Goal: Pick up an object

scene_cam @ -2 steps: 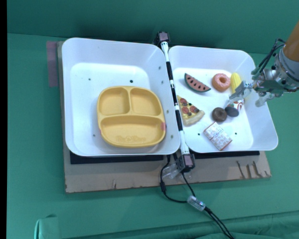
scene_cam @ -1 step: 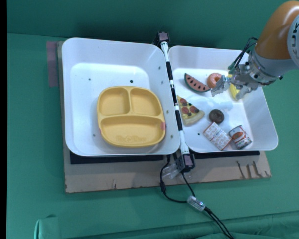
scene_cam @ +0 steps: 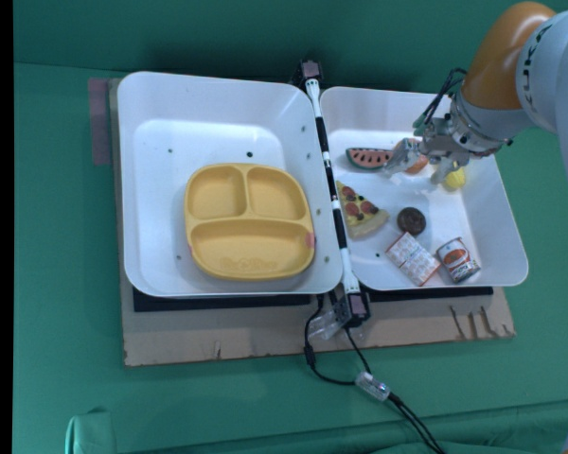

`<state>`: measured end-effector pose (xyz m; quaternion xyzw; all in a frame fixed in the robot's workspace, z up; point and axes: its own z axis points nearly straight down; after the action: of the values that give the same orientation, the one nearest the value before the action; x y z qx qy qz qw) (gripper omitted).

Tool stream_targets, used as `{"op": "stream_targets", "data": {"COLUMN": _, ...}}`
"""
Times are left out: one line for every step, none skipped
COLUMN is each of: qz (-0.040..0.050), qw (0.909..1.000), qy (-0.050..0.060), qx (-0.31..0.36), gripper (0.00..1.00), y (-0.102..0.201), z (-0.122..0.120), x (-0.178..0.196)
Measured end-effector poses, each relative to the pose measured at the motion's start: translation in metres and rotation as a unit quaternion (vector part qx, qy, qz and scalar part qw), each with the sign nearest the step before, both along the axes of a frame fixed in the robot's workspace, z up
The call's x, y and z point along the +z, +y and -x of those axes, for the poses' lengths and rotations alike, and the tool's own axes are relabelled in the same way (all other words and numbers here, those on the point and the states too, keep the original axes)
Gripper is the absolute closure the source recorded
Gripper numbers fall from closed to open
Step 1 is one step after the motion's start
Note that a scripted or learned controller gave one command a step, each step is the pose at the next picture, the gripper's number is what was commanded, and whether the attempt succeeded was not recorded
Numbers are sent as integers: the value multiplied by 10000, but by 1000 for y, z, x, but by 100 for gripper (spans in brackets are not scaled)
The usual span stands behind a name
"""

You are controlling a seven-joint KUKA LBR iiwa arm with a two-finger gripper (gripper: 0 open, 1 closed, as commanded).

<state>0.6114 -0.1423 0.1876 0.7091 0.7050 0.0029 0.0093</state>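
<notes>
White plastic bins sit side by side on my desk point(scene_cam: 66, 206), which is covered in green cloth. My gripper point(scene_cam: 424, 162) hangs over the far part of the right bin point(scene_cam: 497, 220), and I cannot tell how far it is open or whether it has hold of anything. Just under it shows a small orange-red object point(scene_cam: 417, 165), partly hidden by my own hardware, and just beside that a yellow object point(scene_cam: 453, 180). A watermelon slice point(scene_cam: 369, 157) lies close to the gripper on the side toward the divider. Nearer the front of the same bin lie a pizza slice point(scene_cam: 361, 210), a dark brown round cookie point(scene_cam: 412, 220), a small flat packet point(scene_cam: 413, 258) and a little can point(scene_cam: 457, 260) lying on its side, the last two near each other by the front rim. The left bin point(scene_cam: 151, 121) holds a yellow divided plate point(scene_cam: 250, 221) with three compartments.
</notes>
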Motion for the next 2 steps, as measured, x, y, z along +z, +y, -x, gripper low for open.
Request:
{"op": "stream_targets", "data": {"qz": 33, "qw": 10000, "qy": -82, "qx": -33, "gripper": 100, "y": -4, "z": -3, "x": 18}}
{"op": "stream_targets", "data": {"qz": 32, "qw": 10000, "qy": -81, "qx": -32, "gripper": 0, "y": -4, "z": -3, "x": 18}}
